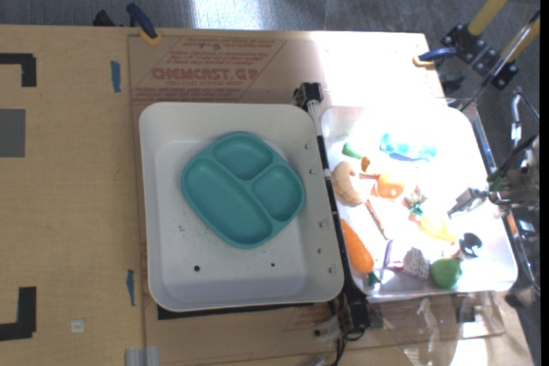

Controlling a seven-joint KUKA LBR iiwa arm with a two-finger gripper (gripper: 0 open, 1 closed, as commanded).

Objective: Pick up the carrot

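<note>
The carrot (357,247) is orange with a green top. It lies in the right bin (502,270), along the left wall near the front, with its green end pointing toward the front edge. My gripper (468,201) is over the right side of that bin, well to the right of the carrot and apart from it. Glare washes out the bin floor, and the gripper looks small and grey against it. Nothing is visibly held.
The left bin (159,210) holds a teal divided plate (243,189). The right bin also holds a tan roll (346,183), a blue item (407,147), an orange piece (389,187), a yellow piece (433,227) and a green fruit (445,272).
</note>
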